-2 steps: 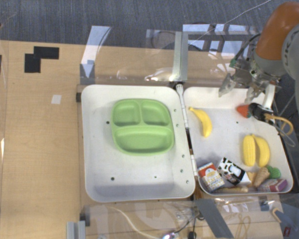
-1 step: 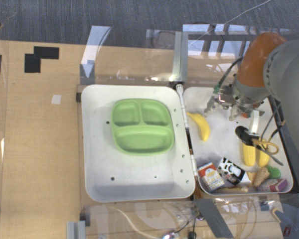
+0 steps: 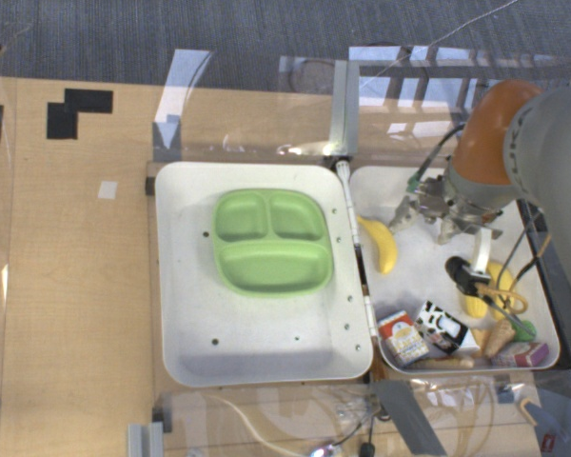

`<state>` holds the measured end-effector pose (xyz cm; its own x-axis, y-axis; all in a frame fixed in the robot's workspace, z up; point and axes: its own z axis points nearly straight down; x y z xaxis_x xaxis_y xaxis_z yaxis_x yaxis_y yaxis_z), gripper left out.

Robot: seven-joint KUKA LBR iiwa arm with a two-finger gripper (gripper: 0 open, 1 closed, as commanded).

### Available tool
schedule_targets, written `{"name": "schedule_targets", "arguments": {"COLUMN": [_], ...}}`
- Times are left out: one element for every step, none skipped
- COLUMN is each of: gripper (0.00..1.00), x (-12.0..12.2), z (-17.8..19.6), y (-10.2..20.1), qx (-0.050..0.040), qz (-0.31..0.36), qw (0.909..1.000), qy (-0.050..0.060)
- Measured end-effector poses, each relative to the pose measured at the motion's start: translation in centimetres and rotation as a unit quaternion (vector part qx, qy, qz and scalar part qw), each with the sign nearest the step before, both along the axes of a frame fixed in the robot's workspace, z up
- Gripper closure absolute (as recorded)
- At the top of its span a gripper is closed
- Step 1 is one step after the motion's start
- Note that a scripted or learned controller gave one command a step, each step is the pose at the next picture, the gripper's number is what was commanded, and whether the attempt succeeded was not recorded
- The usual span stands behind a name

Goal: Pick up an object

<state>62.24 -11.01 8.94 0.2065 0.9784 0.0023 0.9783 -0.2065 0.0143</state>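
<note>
Small cartons (image 3: pixel 421 331) and a toy cone (image 3: pixel 500 336) are heaped at the near end of the right bin (image 3: pixel 414 274), where pickable stock is kept. One banana (image 3: pixel 381 244), judged the likeliest target, is laid loose just beside the hand (image 3: pixel 449 219), held over the bin's far half; spread or pressed together cannot be told. One green divided plate (image 3: pixel 271 241) is seated alone in the left bin (image 3: pixel 186 284)

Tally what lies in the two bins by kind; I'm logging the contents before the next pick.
Green divided plate: 1
Banana: 1
Printed carton: 1
Black-and-white item: 1
Cone: 1
Total: 5 told apart; the jumble in the right bin's near corner may hold more.
</note>
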Motion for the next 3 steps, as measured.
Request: {"name": "schedule_targets", "arguments": {"gripper": [0.0,0.0,1.0], "x": [-0.9,-13.0,-12.6], "z": [0.2,0.2,1.2], "y": [1.6,0.6,0.9], "qx": [-0.0041,-0.0031,-0.0008], "qz": [0.019,0.12,0.12], "qw": [0.9998,0.9928,0.9927], "qy": [-0.002,-0.002,-0.005]}}
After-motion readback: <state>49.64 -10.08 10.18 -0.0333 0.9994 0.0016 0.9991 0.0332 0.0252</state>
